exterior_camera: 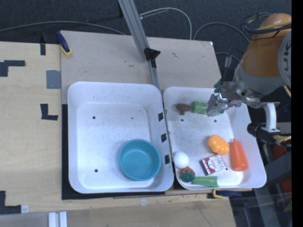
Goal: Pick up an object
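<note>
My gripper [214, 106] hangs low over the far part of the right bin [246, 181]. Its tip is right against a small green object [199, 108] lying near the bin's far wall. A brown piece [182, 109] sits just left of that green object. Whether the green object is in the grip or only beside the tip I cannot tell. Nearer the front lie a yellow-orange fruit [218, 144], an orange-red carrot-like piece [238, 156], a small red and white box [214, 165], a white ball [181, 159], a small green and red item [187, 174] and a long green piece [204, 180].
The left bin [80, 126] holds a blue bowl [139, 159] at its front right. A slanted metal pole [137, 25] rises behind the bins, ending at a black clamp [151, 54]. Cables run across the dark floor beyond the bench.
</note>
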Controlling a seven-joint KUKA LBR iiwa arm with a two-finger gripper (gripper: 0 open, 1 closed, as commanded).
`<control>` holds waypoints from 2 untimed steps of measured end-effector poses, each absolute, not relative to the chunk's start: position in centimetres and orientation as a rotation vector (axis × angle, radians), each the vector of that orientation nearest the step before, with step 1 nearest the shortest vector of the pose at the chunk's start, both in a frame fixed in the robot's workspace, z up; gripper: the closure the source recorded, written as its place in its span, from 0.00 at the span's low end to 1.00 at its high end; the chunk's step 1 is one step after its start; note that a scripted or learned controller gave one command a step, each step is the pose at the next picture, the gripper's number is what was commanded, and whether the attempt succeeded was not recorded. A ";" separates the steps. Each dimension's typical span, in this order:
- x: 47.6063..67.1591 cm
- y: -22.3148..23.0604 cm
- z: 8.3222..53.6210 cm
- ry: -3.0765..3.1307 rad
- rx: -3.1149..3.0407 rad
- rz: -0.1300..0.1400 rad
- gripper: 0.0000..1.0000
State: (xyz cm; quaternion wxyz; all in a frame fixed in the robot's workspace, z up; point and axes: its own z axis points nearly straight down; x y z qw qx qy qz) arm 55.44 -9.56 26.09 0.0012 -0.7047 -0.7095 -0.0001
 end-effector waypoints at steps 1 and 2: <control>54.9 -3.9 26.2 -2.227 -2.211 0.001 1.00; 55.2 1.5 24.4 -2.226 -2.211 0.004 1.00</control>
